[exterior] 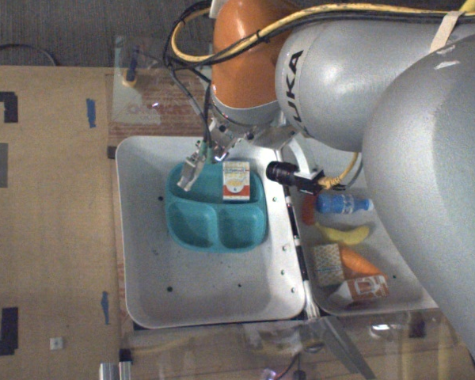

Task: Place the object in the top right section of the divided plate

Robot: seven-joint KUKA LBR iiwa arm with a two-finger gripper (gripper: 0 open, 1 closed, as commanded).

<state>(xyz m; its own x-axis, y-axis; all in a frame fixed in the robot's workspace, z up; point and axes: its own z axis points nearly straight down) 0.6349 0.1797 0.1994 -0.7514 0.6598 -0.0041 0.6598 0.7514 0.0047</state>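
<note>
two shallow white bins sit side by side on the bench in the camera view. the left bin (pixel 214 299) carries a teal divided plate (pixel 216 229), which lies toward the bin's upper half. a small box (pixel 236 180), white with red and orange print, rests flat in the plate's upper right compartment, close to the plate's right rim. the plate's two lower compartments show bare teal.

the grey arm (pixel 364 77) comes in from the right, its orange band (pixel 249 54) above the upper edge of the left bin, with yellow and black cables running over it. the gripper (pixel 191 172) hangs over the plate's upper left part, just beside the box and left of it. its pale fingers (pixel 188 176) point down and to the left; nothing can be seen between them, and the slant of the view does not let me tell how far apart they stand. the box lies apart from the fingers.

the right bin (pixel 412 295) holds a blue bottle (pixel 342 204), a yellow banana (pixel 346 233) below it, an orange carrot-like piece (pixel 360 264), a patterned packet (pixel 327 261) and a white and red carton (pixel 362 289) near its lower rim.
</note>
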